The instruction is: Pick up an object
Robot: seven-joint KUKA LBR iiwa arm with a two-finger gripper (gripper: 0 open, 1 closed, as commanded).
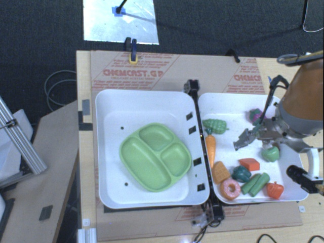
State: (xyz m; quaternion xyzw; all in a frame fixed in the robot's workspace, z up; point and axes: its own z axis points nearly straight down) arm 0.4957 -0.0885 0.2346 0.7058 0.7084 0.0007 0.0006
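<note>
My gripper point(241, 139) hangs over the middle of the right bin point(230, 110), its two grey fingers apart and pointing left with nothing between them. Just below it lie a red-orange wedge point(249, 164) and a teal piece point(241, 174). An orange carrot point(210, 147) lies left of it, and a bumpy green vegetable point(214, 125) up and to the left. A green pepper point(271, 153) sits under the wrist and a purple piece point(254, 116) behind it. Along the front edge are a tan bread piece point(220, 171), a pink donut point(230, 189), a green cucumber point(255, 184) and a red tomato point(275, 190).
The left bin point(109, 135) holds a green divided plate point(154, 156). A black divider with clips point(198, 135) runs between the bins. The arm's orange band point(306, 92) looms over the right bin's right side.
</note>
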